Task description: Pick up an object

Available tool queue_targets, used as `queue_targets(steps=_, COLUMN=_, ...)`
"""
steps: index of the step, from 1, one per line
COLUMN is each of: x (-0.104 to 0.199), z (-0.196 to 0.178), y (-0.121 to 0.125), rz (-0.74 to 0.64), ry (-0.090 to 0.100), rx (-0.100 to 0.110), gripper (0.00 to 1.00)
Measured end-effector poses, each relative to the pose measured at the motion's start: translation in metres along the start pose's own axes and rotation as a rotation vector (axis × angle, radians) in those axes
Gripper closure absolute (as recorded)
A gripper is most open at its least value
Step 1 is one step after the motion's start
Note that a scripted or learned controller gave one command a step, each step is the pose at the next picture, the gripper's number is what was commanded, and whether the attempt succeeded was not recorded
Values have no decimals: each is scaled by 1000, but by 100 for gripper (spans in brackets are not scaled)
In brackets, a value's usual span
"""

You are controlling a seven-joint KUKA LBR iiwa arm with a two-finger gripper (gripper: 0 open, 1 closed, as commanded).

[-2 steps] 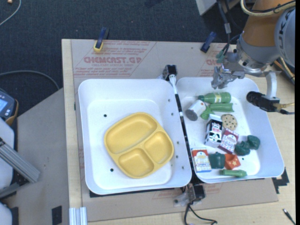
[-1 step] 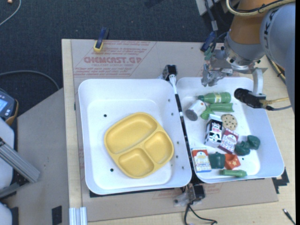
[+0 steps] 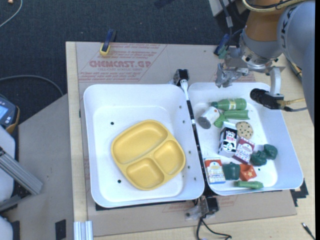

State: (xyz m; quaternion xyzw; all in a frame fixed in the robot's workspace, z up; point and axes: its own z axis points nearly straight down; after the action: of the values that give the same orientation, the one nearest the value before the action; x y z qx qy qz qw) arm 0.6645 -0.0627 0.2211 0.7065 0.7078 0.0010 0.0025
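Down at the near edge, both white bins are sitting side by side on the bench, split so that goods come from one and go to the other. Filling much of the left bin is a yellow divided tray, lying flat and waiting with its three compartments bare. Crowding the right bin is the pickable clutter: a green bottle lying on its side toward the far end, a black-and-white carton, a small red-and-white box near the front (all loose, jumbled close together). Above the right bin's far rim the gripper is hanging, fingers pointing down; they are looking slightly apart and carrying nothing, so I judge the pick is not yet made.
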Motion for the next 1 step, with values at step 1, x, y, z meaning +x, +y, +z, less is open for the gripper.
queue_targets(steps=1, x=-1, z=2, y=1, rz=0, ry=0, rx=1, gripper=100)
